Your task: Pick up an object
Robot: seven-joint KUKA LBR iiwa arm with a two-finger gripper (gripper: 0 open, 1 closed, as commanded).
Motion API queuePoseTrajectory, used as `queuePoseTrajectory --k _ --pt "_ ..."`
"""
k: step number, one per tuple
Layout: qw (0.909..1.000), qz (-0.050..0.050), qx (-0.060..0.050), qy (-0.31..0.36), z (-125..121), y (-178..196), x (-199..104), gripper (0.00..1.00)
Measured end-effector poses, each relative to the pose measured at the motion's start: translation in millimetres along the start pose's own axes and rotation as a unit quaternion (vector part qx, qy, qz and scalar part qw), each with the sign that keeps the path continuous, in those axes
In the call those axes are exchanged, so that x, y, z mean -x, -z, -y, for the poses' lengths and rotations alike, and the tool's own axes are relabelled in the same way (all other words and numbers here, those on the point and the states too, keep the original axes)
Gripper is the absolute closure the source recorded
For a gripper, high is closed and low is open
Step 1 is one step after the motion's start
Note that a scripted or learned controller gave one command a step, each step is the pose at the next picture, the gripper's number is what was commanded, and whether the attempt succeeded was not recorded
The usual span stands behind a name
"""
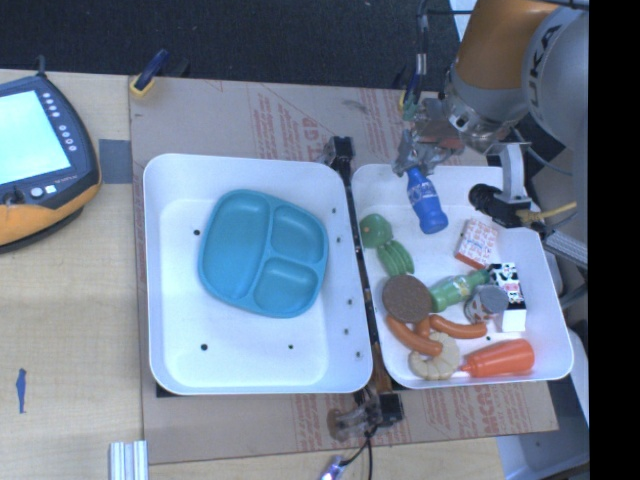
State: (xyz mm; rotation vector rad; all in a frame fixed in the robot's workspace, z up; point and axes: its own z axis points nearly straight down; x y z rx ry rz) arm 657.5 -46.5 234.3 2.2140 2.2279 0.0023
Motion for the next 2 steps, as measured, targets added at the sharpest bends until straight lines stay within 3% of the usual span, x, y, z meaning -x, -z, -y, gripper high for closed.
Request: queuePoseTrajectory --k 1,2 --pt "1.0000 0.001 -0.004 -0.002 2.0 -20.4 29.2 1.00" --pt "1.0000 0.000 -0.002 0.000 21.8 24.9 -47.2 1.00"
